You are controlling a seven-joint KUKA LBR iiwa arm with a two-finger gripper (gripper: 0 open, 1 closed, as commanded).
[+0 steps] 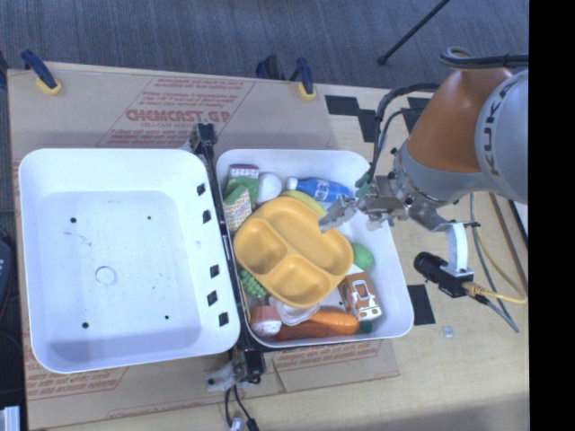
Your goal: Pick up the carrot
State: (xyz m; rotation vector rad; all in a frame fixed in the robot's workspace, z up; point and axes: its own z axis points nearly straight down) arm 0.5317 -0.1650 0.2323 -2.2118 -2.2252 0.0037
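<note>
In the right bin (391, 241), seen from the overhead camera, the carrot (316, 324) lies along the near wall, partly tucked under the yellow divided plate (289, 248). The gripper (340, 212) hovers over the plate's far edge, well short of the carrot, and I cannot tell how it is set. A good pick would likely mean coming toward the near wall, lining up across the carrot's width and descending on its exposed orange end, clear of the plate rim.

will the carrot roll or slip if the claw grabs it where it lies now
The carrot looks rounded and tapered, so it may roll or squirt from a pinch. Its glossy surface suggests smooth plastic, probably light and stiff. It lies against the bin's near wall beside the yellow tray, leaving little finger room.
</note>
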